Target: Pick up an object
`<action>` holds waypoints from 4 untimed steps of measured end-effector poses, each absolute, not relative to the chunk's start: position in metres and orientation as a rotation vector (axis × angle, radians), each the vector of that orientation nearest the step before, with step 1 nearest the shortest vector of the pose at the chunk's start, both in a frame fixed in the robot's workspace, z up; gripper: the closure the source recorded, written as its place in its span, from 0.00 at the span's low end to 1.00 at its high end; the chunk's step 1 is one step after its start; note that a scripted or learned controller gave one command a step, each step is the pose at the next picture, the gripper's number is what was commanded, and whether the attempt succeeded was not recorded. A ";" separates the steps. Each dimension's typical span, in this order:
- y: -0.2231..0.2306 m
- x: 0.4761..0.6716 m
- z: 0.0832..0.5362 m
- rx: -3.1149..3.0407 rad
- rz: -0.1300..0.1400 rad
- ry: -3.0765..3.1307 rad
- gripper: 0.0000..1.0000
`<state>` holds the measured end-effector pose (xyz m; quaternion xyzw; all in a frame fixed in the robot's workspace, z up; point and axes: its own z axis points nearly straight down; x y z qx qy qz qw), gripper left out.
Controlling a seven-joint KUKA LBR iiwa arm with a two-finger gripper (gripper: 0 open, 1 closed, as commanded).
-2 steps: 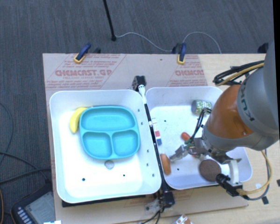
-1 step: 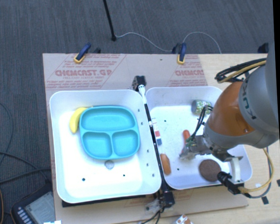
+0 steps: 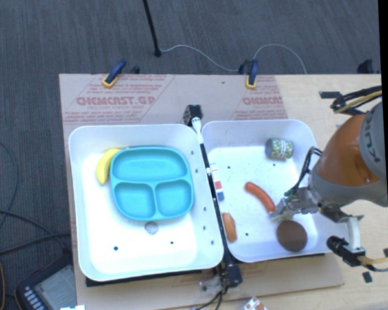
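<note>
We're hanging the pincer [image 3: 284, 212] over the right bin [image 3: 245, 132], right beside the orange sausage [image 3: 260, 196] (brown ball [image 3: 292, 235] just nearer). Can't tell how the pincer's set, so we're thinking: center over the sausage, drop straight, avoid nudging that ball.

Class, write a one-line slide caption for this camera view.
Gripper low in right bin between orange sausage and brown ball.

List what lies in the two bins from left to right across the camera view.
Banana → blue divided plate → short sausage → long sausage → green crumpled ball. The brown round object overlaps the ball's span, so it is left out.
</note>
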<state>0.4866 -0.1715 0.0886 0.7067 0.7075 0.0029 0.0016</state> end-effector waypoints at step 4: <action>-0.066 0.484 0.186 2.221 -0.001 2.223 1.00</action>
